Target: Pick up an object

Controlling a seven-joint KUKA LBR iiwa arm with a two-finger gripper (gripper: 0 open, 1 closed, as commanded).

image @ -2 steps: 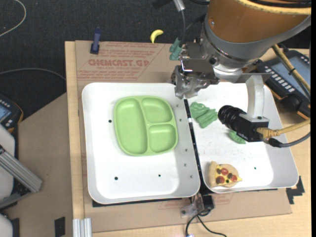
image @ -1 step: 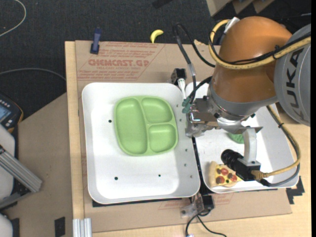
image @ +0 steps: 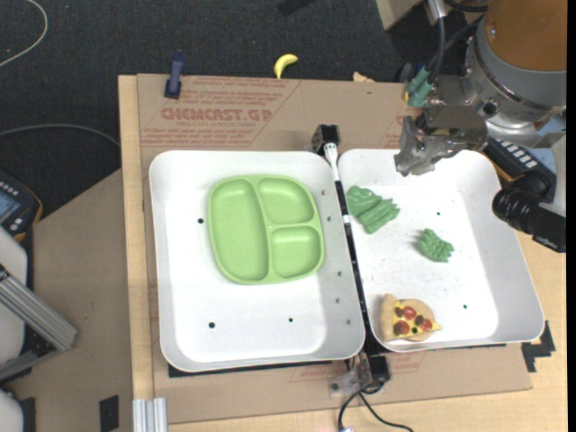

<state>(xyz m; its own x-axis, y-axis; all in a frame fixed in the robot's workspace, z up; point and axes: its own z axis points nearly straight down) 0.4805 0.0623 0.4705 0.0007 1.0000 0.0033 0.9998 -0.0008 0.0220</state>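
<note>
Two white bins are seen side by side on a brown board (image: pixel 225 115). A green plate (image: pixel 265 229) with three parts is laid in the left bin (image: pixel 180 268). Three small things are found in the right bin (image: pixel 486 268). A big green toy (image: pixel 371 209) is placed near the bin's left wall. A small green toy (image: pixel 436 245) is set to the right of it, a little apart. A toy pizza slice (image: pixel 408 319) is laid in the near left corner, close to the rim. The gripper (image: pixel 416 162) is held over the far left part of the right bin, above the big green toy and apart from it. Nothing is seen between the jaws. It cannot be told if the jaws are spread or pressed together. A yellow banana (image: pixel 285 64) is seen on the dark floor past the board.
</note>
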